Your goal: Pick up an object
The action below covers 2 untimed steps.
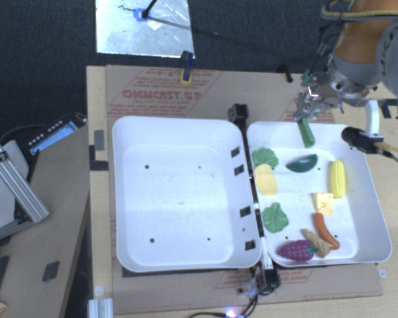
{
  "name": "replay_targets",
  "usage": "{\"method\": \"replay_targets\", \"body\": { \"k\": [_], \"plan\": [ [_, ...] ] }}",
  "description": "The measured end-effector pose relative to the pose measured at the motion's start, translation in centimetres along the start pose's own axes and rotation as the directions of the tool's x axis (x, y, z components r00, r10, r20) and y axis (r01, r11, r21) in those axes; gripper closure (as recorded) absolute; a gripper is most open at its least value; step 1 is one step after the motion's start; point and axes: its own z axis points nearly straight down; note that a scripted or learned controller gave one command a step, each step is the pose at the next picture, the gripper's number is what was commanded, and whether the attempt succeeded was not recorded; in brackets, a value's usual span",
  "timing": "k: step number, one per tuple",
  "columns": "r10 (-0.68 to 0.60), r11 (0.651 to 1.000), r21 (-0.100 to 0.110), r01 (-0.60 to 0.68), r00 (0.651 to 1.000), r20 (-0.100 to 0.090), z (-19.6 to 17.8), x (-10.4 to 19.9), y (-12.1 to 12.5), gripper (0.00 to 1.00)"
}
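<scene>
**Ana:** Just under the claw, at the far edge of the right bin [378, 234], hangs a slim green vegetable [307, 133], something like a small cucumber, tilted a little off vertical.

**Ben:** Does the claw have hold of it?

**Ana:** The gripper [307, 113] sits right at the vegetable's top end, touching or nearly so. Whether the fingers clasp it, or how far apart they stand, I cannot tell; that spot is too small and cluttered.

**Ben:** What lies near it?

**Ana:** Below and to the left, a green leafy piece [265, 157] above a pale yellow block [266, 181]. A dark teal slice [302, 163] lies just below the vegetable. Further right, a yellow corn cob [337, 178]. Nearer the front: a cheese wedge [324, 204], a carrot [324, 230], a second leaf [275, 217] and purple grapes [296, 250].

**Ben:** And the other bin?

**Ana:** The left bin [179, 191] lies alongside, their edges touching.
</scene>
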Motion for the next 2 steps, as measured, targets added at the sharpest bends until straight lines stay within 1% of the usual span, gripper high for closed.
{"method": "replay_targets", "body": {
  "k": [1,2],
  "plan": [
    [-0.012,1.000,-0.004,0.012,1.000,-0.003,-1.2,0.7,0.2,1.00],
    [-0.016,1.000,-0.007,0.016,1.000,-0.001,-2.3,0.7,0.2,1.00]
  ]
}}
